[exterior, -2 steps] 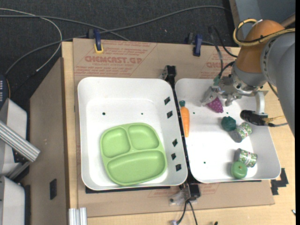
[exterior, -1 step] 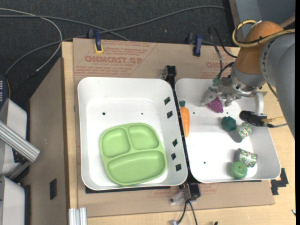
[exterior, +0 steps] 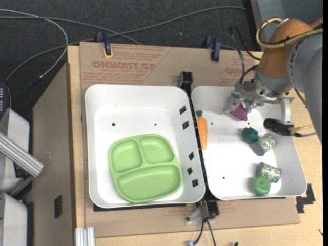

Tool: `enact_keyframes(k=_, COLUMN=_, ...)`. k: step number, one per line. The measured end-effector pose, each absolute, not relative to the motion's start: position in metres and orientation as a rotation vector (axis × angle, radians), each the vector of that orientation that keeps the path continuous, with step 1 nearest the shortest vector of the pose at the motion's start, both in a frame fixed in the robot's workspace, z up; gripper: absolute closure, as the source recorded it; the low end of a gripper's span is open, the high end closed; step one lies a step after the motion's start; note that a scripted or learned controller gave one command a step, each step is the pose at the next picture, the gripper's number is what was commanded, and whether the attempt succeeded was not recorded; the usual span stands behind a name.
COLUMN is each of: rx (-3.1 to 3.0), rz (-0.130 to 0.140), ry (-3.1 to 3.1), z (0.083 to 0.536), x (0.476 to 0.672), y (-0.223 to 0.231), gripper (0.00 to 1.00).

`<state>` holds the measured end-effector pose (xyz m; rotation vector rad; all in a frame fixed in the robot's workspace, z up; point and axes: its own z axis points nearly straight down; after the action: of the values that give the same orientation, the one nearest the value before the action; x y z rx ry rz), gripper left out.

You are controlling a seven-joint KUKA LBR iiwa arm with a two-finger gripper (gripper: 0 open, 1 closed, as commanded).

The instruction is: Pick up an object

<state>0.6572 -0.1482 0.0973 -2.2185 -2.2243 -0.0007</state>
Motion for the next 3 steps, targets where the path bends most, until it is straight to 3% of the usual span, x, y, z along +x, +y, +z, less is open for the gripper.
enact_keyframes(k=2, rx=-2.224, rz=-0.008, ry=-2.229, z=0.225, x=0.651, y=-0.144, gripper=1.0)
enact_keyframes(k=3, rx=-2.222, rz=-0.004, ry=-2.225, z=0.235, x=0.652, y=-0.144, gripper=1.0)
